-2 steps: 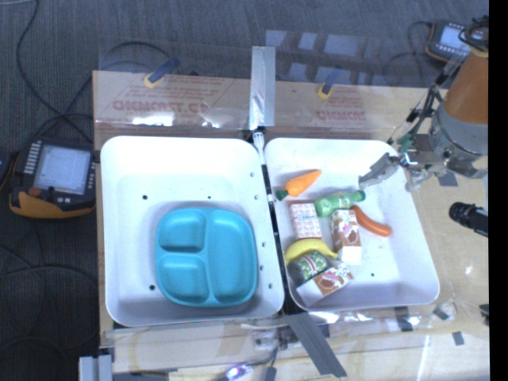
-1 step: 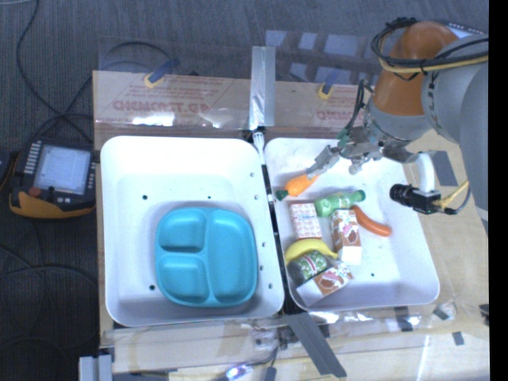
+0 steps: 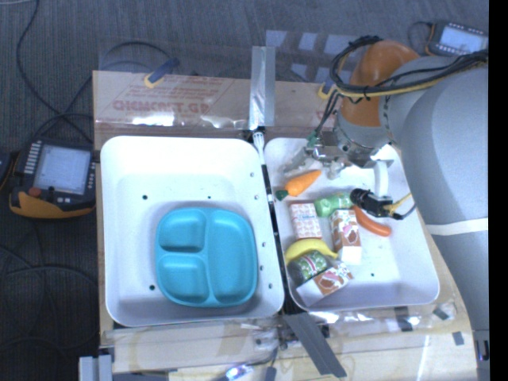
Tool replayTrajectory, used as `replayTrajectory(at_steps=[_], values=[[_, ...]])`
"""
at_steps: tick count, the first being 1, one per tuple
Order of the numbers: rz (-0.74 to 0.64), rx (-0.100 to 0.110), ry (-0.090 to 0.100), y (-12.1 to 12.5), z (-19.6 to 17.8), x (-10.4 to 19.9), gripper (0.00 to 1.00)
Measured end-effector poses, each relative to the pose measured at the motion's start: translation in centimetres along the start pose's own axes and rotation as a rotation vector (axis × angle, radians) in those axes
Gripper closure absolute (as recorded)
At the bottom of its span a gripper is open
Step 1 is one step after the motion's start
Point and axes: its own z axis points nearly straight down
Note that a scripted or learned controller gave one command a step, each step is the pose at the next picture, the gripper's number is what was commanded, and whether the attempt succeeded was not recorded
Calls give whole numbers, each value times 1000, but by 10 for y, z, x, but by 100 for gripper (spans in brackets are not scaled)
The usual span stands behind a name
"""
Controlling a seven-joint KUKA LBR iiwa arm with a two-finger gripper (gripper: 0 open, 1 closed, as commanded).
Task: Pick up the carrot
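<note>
The carrot [image 3: 302, 183] is orange with a small green top. It lies tilted in the far left part of the right bin [image 3: 415, 286], close to the wall between the two bins. My gripper [image 3: 323, 155] hangs low over the far end of that bin, just above and to the right of the carrot's thick end. From this view I cannot make out whether it touches the carrot. The grey arm with its orange band [image 3: 379, 63] reaches in from the right.
Packed into the right bin near the carrot are a red sausage [image 3: 373, 222], a green item [image 3: 333, 205], two small cartons [image 3: 305, 219], a banana [image 3: 308, 249], a dark can [image 3: 305, 269] and a packet [image 3: 334, 278]. A blue divided plate [image 3: 208, 255] lies in the left bin [image 3: 159, 146].
</note>
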Motion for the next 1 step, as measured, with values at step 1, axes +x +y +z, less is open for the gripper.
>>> replayTrajectory(at_steps=[1], values=[[-1, -2, -3, 1, -11, -1, 100]])
